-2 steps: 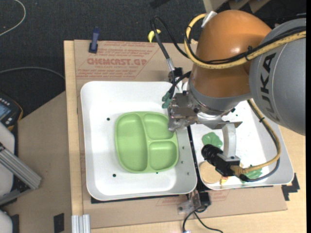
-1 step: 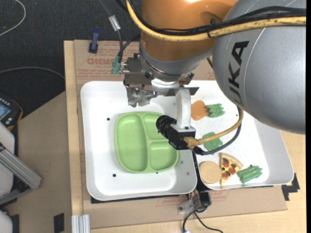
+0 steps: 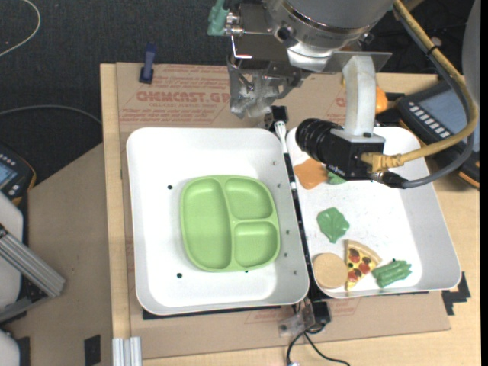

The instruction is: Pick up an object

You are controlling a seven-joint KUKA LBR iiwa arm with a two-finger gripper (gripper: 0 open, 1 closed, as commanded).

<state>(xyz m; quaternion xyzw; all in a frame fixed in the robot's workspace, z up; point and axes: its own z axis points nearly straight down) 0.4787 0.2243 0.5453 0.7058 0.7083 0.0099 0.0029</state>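
Green tray [image 3: 229, 223] — left bin [image 3: 149, 204]

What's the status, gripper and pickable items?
Gripper above left bin's far edge, nothing visibly held. Pizza slice, green pieces in right bin. Green divided plate in left bin.

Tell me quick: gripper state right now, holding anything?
Gripper: raised above the far edge of the left bin; open or shut cannot be told, and nothing is seen held.

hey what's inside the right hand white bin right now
In the right bin: an orange piece, a green leafy piece, a tan round disc, a pizza slice and a green item. The arm's black attachment covers the bin's far end.
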